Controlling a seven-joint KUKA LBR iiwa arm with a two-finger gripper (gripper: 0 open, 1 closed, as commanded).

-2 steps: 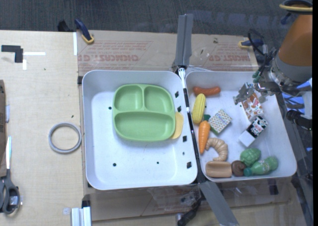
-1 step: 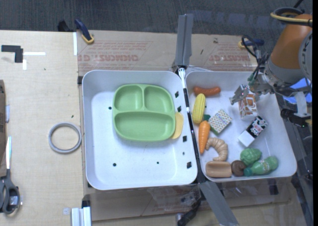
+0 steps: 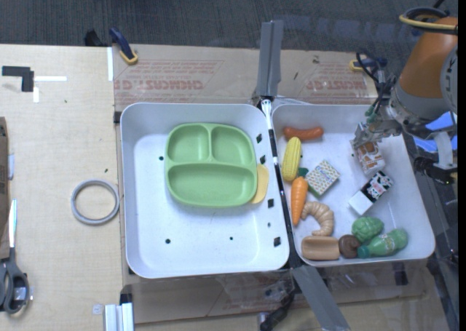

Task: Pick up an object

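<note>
Camera view, nearest edge first: the right bin [image 3: 419,198] holds a broccoli [image 3: 367,228], a bread roll [image 3: 320,248] and a carrot [image 3: 298,198]; farther back lie a corn cob [image 3: 292,158] and a sausage [image 3: 303,133]. At the far right corner the claw [image 3: 370,134] hangs above a small carton [image 3: 368,153]; its grip I cannot tell. A green divided plate [image 3: 211,164] sits in the left bin [image 3: 145,235].

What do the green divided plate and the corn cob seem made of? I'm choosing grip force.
The green divided plate looks like matte moulded plastic: one even colour, soft rounded ridges. The corn cob looks like glossy toy plastic, probably hollow, with a faint sheen.
</note>
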